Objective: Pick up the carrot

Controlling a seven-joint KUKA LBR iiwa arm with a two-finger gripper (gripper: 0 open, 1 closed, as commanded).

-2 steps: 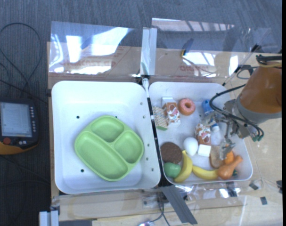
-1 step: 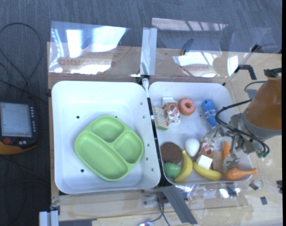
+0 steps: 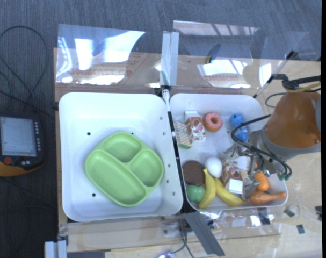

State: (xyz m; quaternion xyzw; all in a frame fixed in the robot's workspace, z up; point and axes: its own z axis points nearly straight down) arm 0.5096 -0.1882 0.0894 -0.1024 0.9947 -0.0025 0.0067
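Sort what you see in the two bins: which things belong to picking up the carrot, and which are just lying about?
Belongs to the job:
carrot
gripper

Just lying about:
green divided plate
two bananas
doughnut
white egg
brown cookie
blue toy

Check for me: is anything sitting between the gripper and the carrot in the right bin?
Nothing visible does. The gripper is low in the right bin, right beside the carrot, which lies along the bin's near right corner. The bananas lie on the gripper's other side, away from the carrot.
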